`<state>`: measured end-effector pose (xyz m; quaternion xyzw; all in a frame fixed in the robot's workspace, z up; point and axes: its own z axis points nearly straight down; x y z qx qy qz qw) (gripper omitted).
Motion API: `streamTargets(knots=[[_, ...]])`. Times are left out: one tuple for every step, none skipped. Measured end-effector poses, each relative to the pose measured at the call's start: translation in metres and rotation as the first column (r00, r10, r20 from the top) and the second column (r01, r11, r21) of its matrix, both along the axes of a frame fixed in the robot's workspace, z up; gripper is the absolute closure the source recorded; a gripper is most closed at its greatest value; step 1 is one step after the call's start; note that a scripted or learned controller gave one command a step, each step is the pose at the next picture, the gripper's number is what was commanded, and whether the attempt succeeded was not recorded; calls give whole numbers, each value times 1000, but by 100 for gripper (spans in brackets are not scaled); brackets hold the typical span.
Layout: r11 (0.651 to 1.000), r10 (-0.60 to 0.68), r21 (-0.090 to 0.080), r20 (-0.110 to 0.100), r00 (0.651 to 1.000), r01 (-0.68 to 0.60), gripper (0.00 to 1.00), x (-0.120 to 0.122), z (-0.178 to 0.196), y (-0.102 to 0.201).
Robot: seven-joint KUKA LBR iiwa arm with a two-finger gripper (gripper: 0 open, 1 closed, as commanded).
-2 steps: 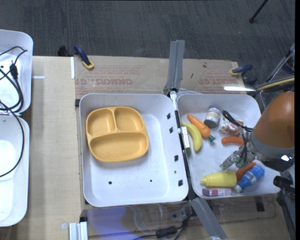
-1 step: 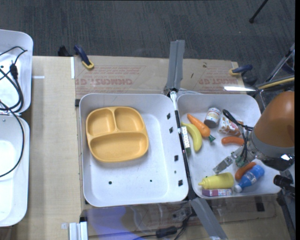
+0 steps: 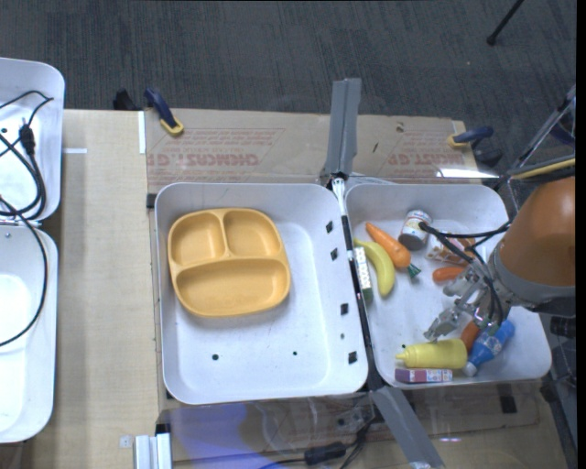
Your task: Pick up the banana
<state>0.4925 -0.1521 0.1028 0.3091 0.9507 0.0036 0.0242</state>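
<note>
Currently the gripper (image 3: pixel 450 321) hangs low in the right bin (image 3: pixel 522 362), well apart from the banana (image 3: pixel 380 267); its fingers' state I cannot tell. It should travel toward the bin's left wall and close across the banana's middle, clear of the carrot (image 3: pixel 388 243).

I work in a robotics lab rather than a home: my desk (image 3: pixel 101 275) is a plain wooden top with a sheet of printed cardboard (image 3: pixel 275 151) clamped to it by blue-handled clamps (image 3: pixel 163 112), over dark carpet (image 3: pixel 275 46). Two shallow white bins (image 3: pixel 183 366) sit side by side with toy food inside. Loose black cables (image 3: pixel 23 174) trail over white trays at the left, and a tripod leg (image 3: pixel 508 20) stands behind.
</note>
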Motion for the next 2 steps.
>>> streamTargets(knots=[[944,329,-24,6,944,-329,0,3,3,3],[898,440,-31,8,898,-439,0,4,3,54]])
